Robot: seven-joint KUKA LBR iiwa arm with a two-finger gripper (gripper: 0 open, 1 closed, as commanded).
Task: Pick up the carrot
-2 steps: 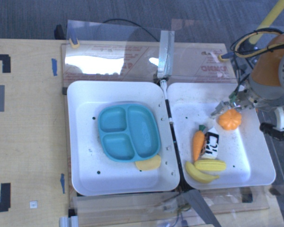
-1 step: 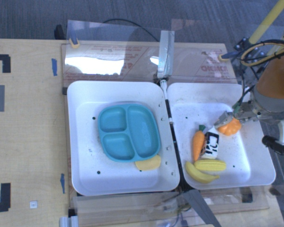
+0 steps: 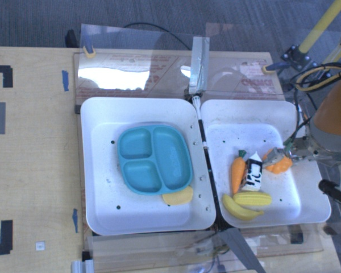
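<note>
Reaching in from three o'clock, the pincer (image 3: pixel 279 154) is hovering by an orange toy (image 3: pixel 279 165) in the right bin (image 3: pixel 312 206), its opening being impossible to tell, while the carrot (image 3: pixel 237 174) is lying at the bin's centre beside a milk carton (image 3: pixel 253 174), a corn cob (image 3: pixel 252 199) and a banana (image 3: pixel 238 209), and the left bin (image 3: pixel 96 169) is holding a blue divided plate (image 3: pixel 155 159).

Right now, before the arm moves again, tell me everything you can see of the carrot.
The carrot is a small orange toy, plastic-looking, with a green tip at its far end. It lies flat in the right bin, running near to far, beside the black-and-white carton and just above the banana. The gripper hangs right of it, apart.
</note>
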